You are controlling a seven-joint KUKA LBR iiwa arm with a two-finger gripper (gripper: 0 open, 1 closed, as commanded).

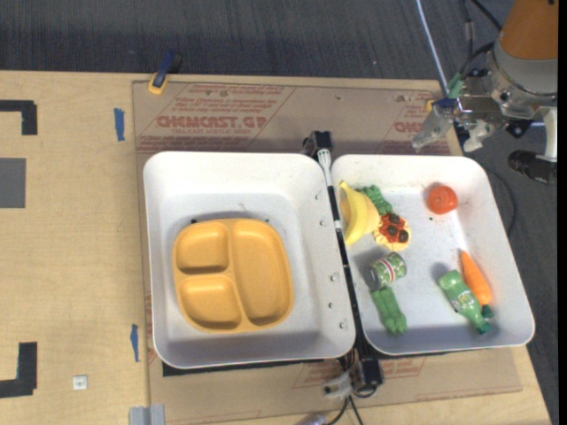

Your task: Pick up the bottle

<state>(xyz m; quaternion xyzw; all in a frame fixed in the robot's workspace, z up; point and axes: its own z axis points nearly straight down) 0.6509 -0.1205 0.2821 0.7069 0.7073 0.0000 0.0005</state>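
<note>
The arm (pixel 530 25) is hanging above the bench's far right corner, its gripper (pixel 447 122) hovering beyond the right bin (pixel 505 237); whether anything is gripped cannot be told. The green bottle (pixel 463 297) is lying in that bin's near right corner, beside a carrot (pixel 476 275).

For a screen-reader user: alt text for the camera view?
A green bottle lies beside a carrot in the right bin, with the end effector above that bin's far edge. The left bin holds a yellow divided tray.
</note>
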